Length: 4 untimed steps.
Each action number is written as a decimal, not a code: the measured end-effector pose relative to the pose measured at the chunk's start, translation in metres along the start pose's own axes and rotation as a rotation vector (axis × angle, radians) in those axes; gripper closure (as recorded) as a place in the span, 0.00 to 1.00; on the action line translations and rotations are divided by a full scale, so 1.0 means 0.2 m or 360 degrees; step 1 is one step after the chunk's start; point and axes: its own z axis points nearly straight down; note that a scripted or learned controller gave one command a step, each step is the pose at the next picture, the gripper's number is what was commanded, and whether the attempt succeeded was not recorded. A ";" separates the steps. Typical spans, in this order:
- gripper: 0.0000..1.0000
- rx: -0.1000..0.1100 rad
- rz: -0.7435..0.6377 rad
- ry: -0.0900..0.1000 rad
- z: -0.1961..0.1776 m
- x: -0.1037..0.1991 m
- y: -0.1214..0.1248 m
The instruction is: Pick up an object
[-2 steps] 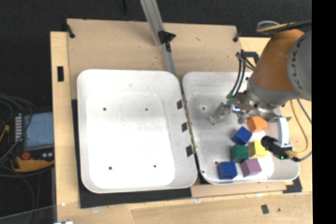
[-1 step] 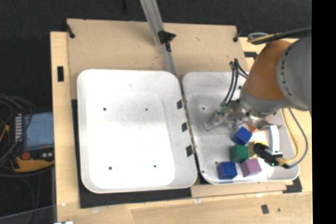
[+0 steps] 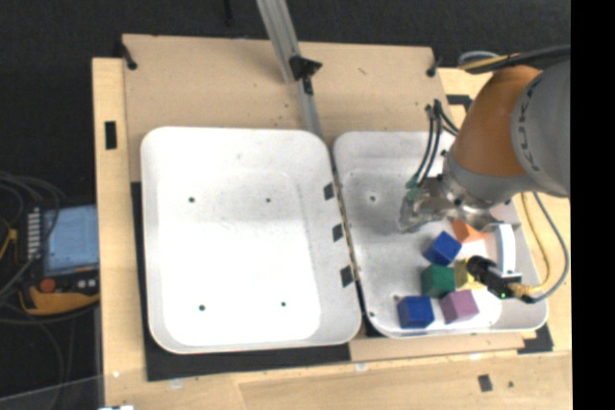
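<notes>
With the gripper (image 3: 415,209) over bare floor of the right bin (image 3: 370,170), its grasp impossible to tell, aiming squarely over the nearby blue cube (image 3: 443,248) seems wise.

1. Gripper (image 3: 415,209): small and blurred, can't resolve it.
2. Arm (image 3: 509,134) covers the right bin's (image 3: 370,158) far right corner.
3. Orange block (image 3: 468,230) mostly under the wrist.
4. Yellow piece (image 3: 474,272) half hidden, shape unclear.
</notes>
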 end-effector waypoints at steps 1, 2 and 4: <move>1.00 -0.0002 -0.0007 -0.0002 -0.22 -0.01 0.00; 1.00 -0.0005 -0.0022 -0.0003 -0.49 -0.01 0.01; 1.00 0.0008 -0.0028 0.0003 -0.44 0.53 -0.11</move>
